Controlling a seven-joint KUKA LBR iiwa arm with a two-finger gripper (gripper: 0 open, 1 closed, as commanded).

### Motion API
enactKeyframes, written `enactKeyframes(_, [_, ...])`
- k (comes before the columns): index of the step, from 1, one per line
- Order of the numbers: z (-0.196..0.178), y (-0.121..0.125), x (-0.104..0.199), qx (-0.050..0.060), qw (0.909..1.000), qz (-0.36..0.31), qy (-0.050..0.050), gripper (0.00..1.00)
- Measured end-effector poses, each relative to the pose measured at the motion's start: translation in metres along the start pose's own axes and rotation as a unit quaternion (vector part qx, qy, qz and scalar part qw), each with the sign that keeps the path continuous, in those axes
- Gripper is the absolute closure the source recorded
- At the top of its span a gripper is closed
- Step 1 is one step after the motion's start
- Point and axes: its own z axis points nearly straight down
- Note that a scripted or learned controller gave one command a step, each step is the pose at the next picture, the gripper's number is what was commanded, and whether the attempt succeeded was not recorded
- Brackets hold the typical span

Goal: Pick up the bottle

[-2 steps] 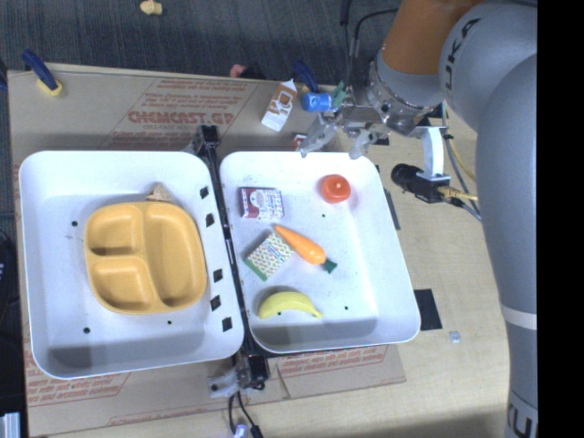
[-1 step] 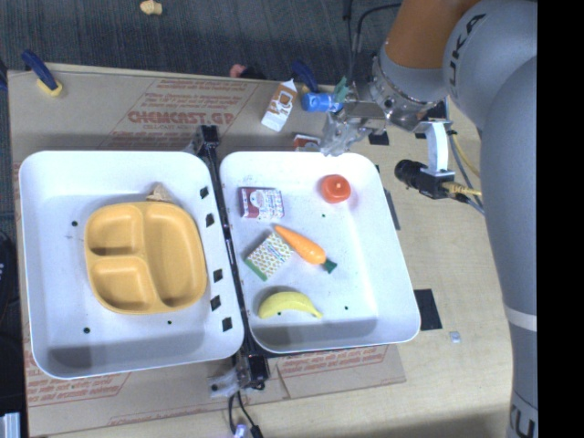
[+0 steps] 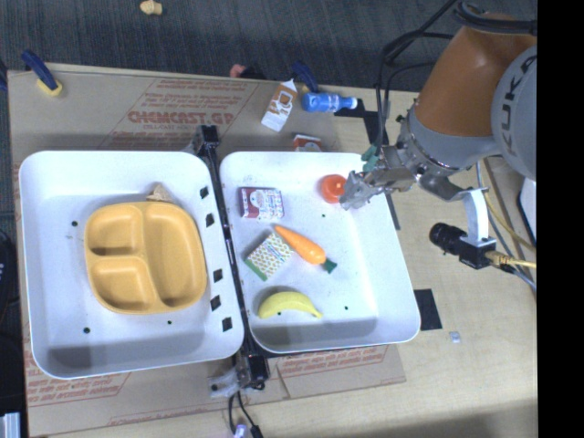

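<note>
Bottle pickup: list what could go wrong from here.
1. The blue bottle lies on its side outside both bins, behind the right bin; reaching it means crossing the rim.
2. The hand hangs beside the red-orange ball and could grab that instead.

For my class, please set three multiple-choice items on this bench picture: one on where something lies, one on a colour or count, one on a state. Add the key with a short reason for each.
1. Where does the blue bottle lie?
A. In the left bin
B. On the cardboard behind the right bin
C. On the yellow tray

2. How many compartments has the yellow tray in the left bin?
A. Three
B. One
C. Five

3. What is the banana's state?
A. Held by the gripper
B. Lying on the right bin's floor
C. Standing on the tray

Key: 1 B, the bottle lies on its side outside both bins. 2 A, three hollows show. 3 B, the banana rests near the front wall, apart from the gripper, which hovers by the red-orange ball.
</note>
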Motion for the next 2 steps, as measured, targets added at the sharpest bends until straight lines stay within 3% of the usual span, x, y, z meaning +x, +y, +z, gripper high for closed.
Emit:
enactKeyframes(1, [-0.008,-0.083,-0.056,0.000,0.9960,-0.090,0.000,1.00])
enactKeyframes(2, [0.135,-0.084,-0.063,0.001,0.9955,-0.095,0.001,1.00])
